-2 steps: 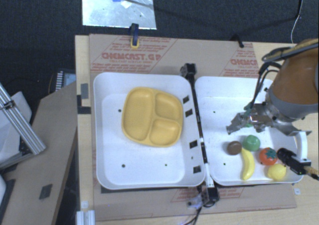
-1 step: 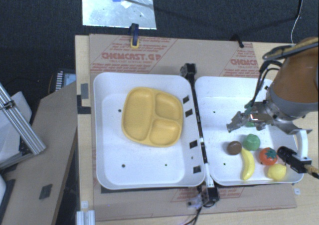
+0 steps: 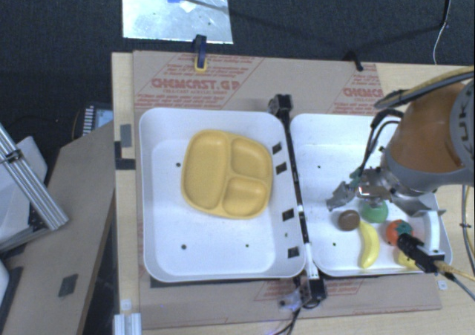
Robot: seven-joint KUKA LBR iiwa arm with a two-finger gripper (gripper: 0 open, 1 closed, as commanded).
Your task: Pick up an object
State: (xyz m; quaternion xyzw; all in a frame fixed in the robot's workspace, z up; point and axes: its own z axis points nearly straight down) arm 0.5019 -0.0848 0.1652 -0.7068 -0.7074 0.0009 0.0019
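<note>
Yellow moulded plate (image 3: 226, 173), three compartments, glossy, in left bin (image 3: 159, 252). Right bin (image 3: 319, 140): curved banana (image 3: 368, 245), round brown item (image 3: 348, 219), green item (image 3: 375, 212), orange item (image 3: 392, 231). Metallic end effector (image 3: 355, 191) just above these; finger state cannot be told.

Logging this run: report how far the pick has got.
Done: the gripper is down in the right bin, just above the brown object. In hand: nothing shows between its fingers. Left: grasp and lift; the brown object, banana and green object lie in the bin.
</note>
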